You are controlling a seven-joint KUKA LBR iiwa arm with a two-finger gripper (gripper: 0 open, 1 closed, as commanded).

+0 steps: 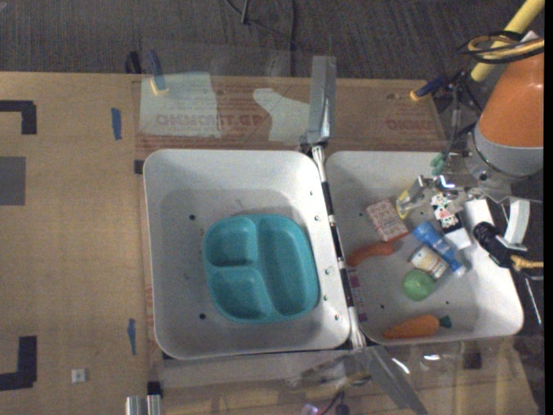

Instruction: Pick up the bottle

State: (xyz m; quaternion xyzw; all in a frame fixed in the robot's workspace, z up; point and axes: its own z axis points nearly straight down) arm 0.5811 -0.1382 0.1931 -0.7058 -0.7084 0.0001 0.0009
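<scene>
I am reaching in from the right, my grey arm with its orange band (511,115) hanging over the far right corner of the right bin (492,322). My gripper (445,188) is sitting low over the clutter at the far side of that bin, and I cannot tell how it is set, because the wrist and cables are covering it.

The bottle (429,264), small with a blue label and a pale cap, is lying tilted on the bin floor just nearer than my gripper, apart from it. A green ball (418,285) is touching the bottle's near left end. A small pink box (386,219) is lying to the left, with an orange-red toy (373,252) just beyond it. An orange carrot (416,325) is lying along the near wall.

In the left bin (168,188), a teal divided tray (261,267) is resting flat.
</scene>
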